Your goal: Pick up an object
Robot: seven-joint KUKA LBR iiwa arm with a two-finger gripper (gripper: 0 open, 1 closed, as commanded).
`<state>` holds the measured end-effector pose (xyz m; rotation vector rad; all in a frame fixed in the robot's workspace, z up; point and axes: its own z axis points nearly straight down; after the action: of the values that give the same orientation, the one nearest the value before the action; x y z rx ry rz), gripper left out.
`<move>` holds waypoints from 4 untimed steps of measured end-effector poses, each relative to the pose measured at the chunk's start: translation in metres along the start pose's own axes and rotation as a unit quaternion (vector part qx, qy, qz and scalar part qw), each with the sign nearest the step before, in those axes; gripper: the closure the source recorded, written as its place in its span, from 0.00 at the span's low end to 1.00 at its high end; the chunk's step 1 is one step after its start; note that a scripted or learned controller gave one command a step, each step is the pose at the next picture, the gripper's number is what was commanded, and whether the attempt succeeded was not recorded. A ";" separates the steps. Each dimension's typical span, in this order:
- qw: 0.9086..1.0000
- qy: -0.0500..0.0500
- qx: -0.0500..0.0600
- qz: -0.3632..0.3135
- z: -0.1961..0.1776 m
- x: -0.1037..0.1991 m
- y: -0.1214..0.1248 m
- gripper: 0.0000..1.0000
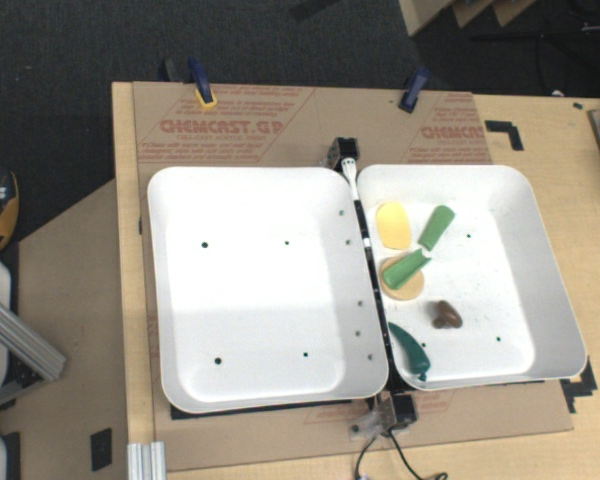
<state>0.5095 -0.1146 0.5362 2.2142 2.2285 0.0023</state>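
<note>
White plastic bins are sitting side by side on the table; the right bin is carrying every candidate. The brown lump is lying apart from its neighbours, so descending squarely over it seems safest. The pincer's state I cannot tell.

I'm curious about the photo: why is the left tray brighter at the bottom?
In the camera view, the left bin has a brighter lit band across its lower part with even shade above; the small objects in the right bin look slightly soft.
</note>
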 end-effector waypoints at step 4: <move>1.000 0.000 -0.001 0.000 0.000 0.223 -0.015 1.00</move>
<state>0.4930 0.1084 0.5360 2.2133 2.2275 0.0065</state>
